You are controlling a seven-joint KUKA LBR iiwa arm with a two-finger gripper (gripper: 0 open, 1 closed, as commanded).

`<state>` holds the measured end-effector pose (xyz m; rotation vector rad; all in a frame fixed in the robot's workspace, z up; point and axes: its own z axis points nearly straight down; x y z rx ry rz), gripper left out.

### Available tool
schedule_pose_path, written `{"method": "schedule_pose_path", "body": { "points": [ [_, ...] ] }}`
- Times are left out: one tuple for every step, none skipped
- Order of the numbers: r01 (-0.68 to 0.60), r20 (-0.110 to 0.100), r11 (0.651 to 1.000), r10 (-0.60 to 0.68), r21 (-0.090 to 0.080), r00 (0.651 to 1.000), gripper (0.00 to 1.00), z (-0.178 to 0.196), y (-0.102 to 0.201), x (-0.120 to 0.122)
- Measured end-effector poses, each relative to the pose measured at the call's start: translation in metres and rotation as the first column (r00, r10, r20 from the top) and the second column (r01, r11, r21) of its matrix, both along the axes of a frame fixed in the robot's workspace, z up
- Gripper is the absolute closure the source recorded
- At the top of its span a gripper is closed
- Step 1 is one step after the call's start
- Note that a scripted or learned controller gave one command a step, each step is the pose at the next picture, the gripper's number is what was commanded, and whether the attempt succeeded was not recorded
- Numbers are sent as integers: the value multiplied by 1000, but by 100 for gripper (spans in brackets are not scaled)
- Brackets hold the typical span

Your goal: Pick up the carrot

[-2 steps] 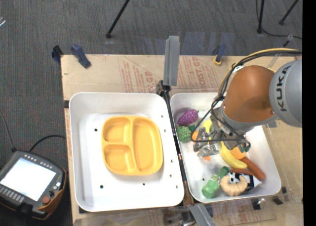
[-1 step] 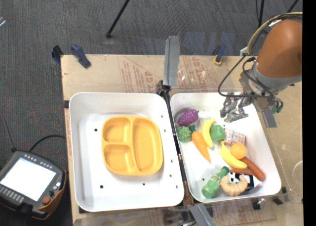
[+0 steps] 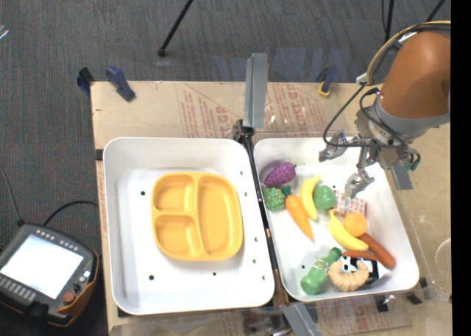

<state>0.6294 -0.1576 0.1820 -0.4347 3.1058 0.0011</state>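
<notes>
Gripper (image 3: 358, 182) hangs over the upper right part of the right bin (image 3: 403, 218), below the grey wrist and the orange band of the arm (image 3: 416, 77) in the frame's upper right. Fingers point down into the bin; whether they are parted or closed cannot be told at this size. Nothing is seen between them. The tip sits just above a small pink-and-white patterned packet (image 3: 344, 201); contact uncertain.

Carrot (image 3: 299, 215): left-centre of the right bin, well apart from the gripper. Orange, smooth, tapered cone. Long axis runs diagonally, thick end toward upper left, narrow tip toward lower right. Its thick end lies next to a green knobbly broccoli-like piece (image 3: 274, 198); a yellow banana (image 3: 310, 195) lies just beside its right flank.

Other items, all glossy toy-like plastic: purple bumpy grape bunch (image 3: 280, 174) at upper left of the bin; rounded green piece (image 3: 324, 196); second banana (image 3: 344, 233) with an orange round fruit (image 3: 355, 224) touching it; reddish sausage shape (image 3: 374, 251); green bottle (image 3: 318, 276); tan ring pastry (image 3: 348, 276) at lower edge.

Left bin (image 3: 129, 180): shallow, white, holding a yellow three-compartment plate (image 3: 197, 216), matte, rounded corners.
</notes>
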Motion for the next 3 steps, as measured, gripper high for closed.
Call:
{"method": "schedule_pose_path", "body": {
  "points": [
    [39,-12,999,-39,4,999,0,-98,63,-68],
    [37,-2,999,-37,3,999,100,-84,63,-65],
    [-161,3,987,161,-1,987,100,8,118,-116]
  ]
}}
